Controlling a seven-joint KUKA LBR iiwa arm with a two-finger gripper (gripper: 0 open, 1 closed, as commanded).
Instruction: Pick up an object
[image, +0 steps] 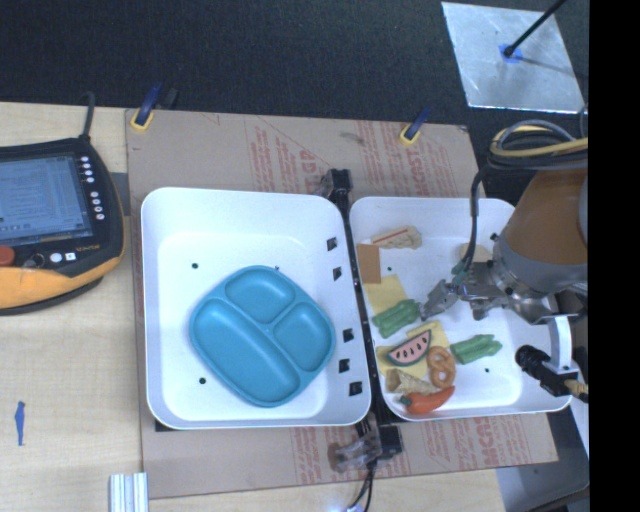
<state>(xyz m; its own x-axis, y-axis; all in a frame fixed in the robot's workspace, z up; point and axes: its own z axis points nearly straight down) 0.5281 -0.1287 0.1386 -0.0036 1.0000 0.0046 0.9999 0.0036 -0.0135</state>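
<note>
1. Camera view, handling: the toy food in the right bin (500, 215) looks light and stiff, probably moulded plastic or painted wood, smooth enough to slip from a loose pinch. None of it looks fragile.

2. Where to grip: the green pod (396, 316) nearest the gripper (437, 298) is long and narrow, so I would close across its short width near the middle. The flat pieces lie low on the floor and look harder to get fingers under.

3. Gripper: it hangs low over the right bin, just right of the pod, tips pointing left. The fingers look slightly parted with nothing between them, though they are small and dark here.

4. Where things are: all the food sits in the left half of the right bin.
   - A tan wedge (396, 238) lies at the top, a brown square (369, 264) below it, then a yellow slice (384, 294).
   - Lower down are a melon slice (410, 348), a second pod (475, 348), a pretzel (441, 365) and a red pepper (428, 401), crowded and partly touching.

5. Left bin (160, 300): it holds a blue divided plate (262, 335), lying flat.
</note>
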